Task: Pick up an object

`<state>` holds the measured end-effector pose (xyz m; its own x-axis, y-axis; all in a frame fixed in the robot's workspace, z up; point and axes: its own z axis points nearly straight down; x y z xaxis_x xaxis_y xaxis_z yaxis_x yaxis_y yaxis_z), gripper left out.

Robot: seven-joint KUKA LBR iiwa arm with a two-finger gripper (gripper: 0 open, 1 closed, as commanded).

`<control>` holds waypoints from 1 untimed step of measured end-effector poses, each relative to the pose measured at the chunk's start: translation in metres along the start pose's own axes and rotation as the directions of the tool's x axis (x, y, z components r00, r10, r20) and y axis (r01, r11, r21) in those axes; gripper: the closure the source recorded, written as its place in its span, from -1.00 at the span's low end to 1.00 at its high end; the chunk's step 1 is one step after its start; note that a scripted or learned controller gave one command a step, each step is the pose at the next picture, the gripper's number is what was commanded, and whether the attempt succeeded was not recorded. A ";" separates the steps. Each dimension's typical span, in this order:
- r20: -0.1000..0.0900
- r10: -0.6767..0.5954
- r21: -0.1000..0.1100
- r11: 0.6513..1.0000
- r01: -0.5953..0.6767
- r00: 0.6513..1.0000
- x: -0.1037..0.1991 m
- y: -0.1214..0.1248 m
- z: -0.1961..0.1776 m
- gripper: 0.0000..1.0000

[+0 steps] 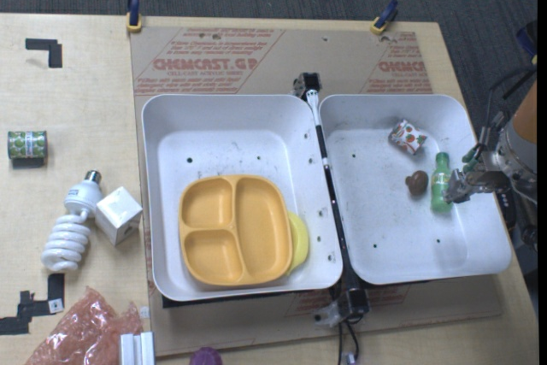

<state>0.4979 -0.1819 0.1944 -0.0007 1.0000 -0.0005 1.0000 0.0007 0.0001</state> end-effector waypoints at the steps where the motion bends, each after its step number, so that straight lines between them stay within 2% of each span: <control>1: -0.001 0.001 0.001 1.000 -0.001 1.000 0.043 0.050 0.102 -1.00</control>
<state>0.5483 -0.1394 0.0922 0.0005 1.0000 0.0001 1.0000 -0.0005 -0.0013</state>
